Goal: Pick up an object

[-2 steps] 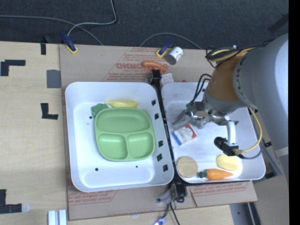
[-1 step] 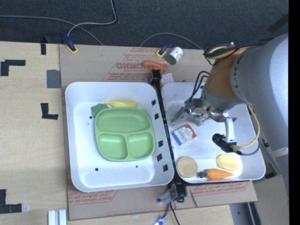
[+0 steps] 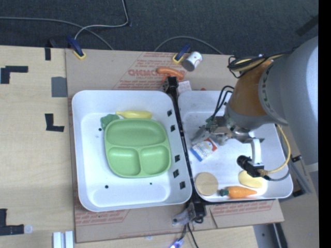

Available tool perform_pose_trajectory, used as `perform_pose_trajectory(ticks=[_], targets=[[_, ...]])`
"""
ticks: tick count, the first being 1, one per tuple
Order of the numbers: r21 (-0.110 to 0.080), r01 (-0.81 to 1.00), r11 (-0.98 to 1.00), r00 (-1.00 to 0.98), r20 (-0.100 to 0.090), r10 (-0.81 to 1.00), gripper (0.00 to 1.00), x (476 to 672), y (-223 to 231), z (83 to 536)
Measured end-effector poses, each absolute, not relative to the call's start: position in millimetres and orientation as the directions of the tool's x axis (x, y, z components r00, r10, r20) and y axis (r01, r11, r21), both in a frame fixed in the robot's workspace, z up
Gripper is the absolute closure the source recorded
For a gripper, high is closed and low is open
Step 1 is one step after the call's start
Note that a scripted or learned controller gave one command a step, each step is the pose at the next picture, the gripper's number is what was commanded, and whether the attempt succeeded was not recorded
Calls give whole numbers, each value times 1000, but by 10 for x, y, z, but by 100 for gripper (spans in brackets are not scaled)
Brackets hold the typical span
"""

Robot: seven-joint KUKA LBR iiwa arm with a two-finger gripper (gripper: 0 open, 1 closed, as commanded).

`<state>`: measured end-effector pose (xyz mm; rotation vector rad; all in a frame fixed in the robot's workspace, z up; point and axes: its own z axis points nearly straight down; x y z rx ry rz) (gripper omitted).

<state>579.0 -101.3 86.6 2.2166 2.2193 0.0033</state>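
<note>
A: Over the right bin (image 3: 274, 187), the hand (image 3: 202, 135) sits low, just above the packet (image 3: 203, 149). Which thing would you go for?

B: The packet. It lies flat on the bin floor near the left wall, right beside the hand.

A: Are the fingers wide or narrow?

B: I cannot tell; they blur into the packet and the arm's shadow.

A: How would it handle?

B: Light and thin, I'd judge, probably a soft wrapper that crumples. Lying flat, it gives little to pinch, so take a raised edge or corner and close gently; a slick film could slip out.

A: Other options?

B: A carrot (image 3: 239, 192) and a banana (image 3: 250, 180) rest at the near edge, with a tan disc (image 3: 206, 183) beside them. Those look firmer and rounder, easier to span across the middle. The green tray (image 3: 137, 147) in the left bin (image 3: 85, 154) is well apart.
</note>
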Motion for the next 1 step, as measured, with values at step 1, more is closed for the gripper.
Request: perform_pose_trajectory(ticks=[1], targets=[[4,1000,2,-2,-1,1000,0,6198,-986,862]])
